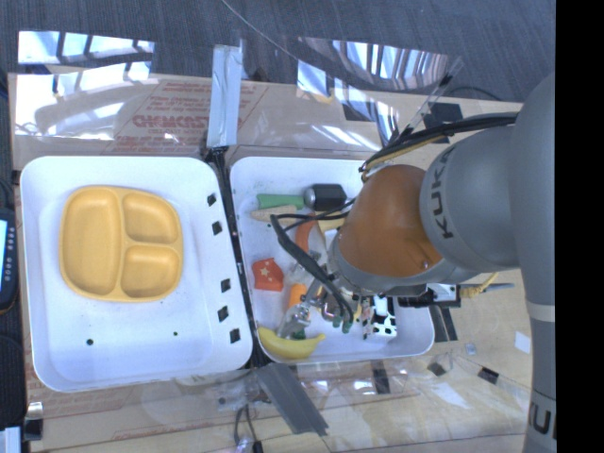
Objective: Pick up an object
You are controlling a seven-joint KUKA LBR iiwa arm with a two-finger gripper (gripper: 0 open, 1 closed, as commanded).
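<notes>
Here, nearest the camera's lower edge, a yellow banana [289, 343] lies in the front corner of the right bin [415, 344], close against the black divider [233, 253] that runs between the two bins. Just beyond the banana hangs the tool [316, 314], low over the bin floor among a clutter of small coloured pieces; whether its tips are apart or together I cannot tell, since wrist hardware and cables crowd them, and nothing is plainly seen gripped. Just right of the tool sits a small black-and-white spotted object [384, 324]. Beyond the banana, further up the divider side, a red block [268, 274] rests on the white floor, and an orange piece [297, 296] lies between that block and the tool. Past these, the arm's orange band [387, 225] and grey body [495, 196] cover the middle of the right bin. At the bin's far end, beyond the red block, a green stick-shaped item [279, 200] lies beside a dark cylinder with a silver end [323, 195]. Across the divider from the banana, the left bin [57, 347] holds a yellow sectioned tray [121, 243] lying flat toward its far half. Beyond both bins the counter [160, 111] carries clear plastic sheeting and a grey tape strip [223, 97].
</notes>
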